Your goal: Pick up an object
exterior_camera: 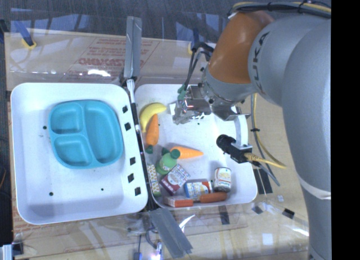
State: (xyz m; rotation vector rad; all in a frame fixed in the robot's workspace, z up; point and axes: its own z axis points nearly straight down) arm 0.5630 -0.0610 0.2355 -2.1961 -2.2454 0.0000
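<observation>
End effector poised over the right bin's clutter, nothing picked yet.

On the worktop, the left bin (22,140) carries a blue divided tray (85,133); the right bin (244,197) carries the banana (149,112), an orange carrot (152,131) just beside it, a second carrot (187,152), a green bottle (165,162) and small packets and a jar (223,179) along the near edge. The end effector (188,111) hangs just right of the banana, above bare bin floor; whether it is open or closed, I cannot tell. A good pick likely means shifting left over the banana, the nearest item, and descending squarely across its narrow width, clear of the touching carrot.
</observation>
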